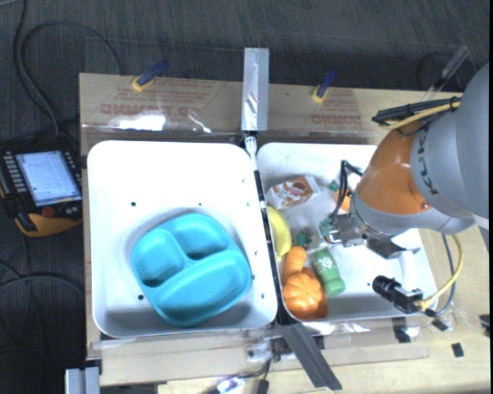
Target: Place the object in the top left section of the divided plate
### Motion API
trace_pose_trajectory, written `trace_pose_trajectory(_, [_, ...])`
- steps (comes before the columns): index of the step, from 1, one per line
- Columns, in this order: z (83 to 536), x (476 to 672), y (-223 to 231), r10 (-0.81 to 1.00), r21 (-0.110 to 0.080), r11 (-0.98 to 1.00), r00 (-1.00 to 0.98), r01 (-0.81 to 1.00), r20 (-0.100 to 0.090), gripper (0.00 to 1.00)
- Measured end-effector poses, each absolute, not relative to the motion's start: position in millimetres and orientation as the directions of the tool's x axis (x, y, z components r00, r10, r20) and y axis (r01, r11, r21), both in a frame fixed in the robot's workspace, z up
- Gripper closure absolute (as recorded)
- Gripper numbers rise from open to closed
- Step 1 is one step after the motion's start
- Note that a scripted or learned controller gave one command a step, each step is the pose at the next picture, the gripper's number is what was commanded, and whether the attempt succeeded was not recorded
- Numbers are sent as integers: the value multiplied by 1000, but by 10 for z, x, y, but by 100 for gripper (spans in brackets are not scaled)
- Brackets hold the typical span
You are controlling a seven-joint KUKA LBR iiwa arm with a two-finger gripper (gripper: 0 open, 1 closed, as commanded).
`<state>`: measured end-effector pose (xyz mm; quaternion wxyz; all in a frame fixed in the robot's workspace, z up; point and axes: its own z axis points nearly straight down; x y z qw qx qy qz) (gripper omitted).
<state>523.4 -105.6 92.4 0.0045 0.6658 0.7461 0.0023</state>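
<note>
One blue divided plate point(192, 265) with three sections lies tilted in the left bin point(107, 220), toward its front edge. The right bin point(394, 302) holds the loose items, crowded along its left wall: one yellow banana point(279, 231) with its long axis running front to back, one orange pumpkin point(304, 294) in the front left corner, a smaller orange piece point(294, 261) just behind it, one green bottle point(328, 272) lying slanted beside them, and one printed packet point(291, 192) near the back. The gripper point(338, 230) hangs above the bin's middle, just beside the bottle; whether its jaws are spread or pressed together cannot be told.
</note>
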Motion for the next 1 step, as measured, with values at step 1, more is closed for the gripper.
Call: trace_pose_trajectory(1, [1827, 5455, -124, 976, -3, 219, -219, 976, 0, 100])
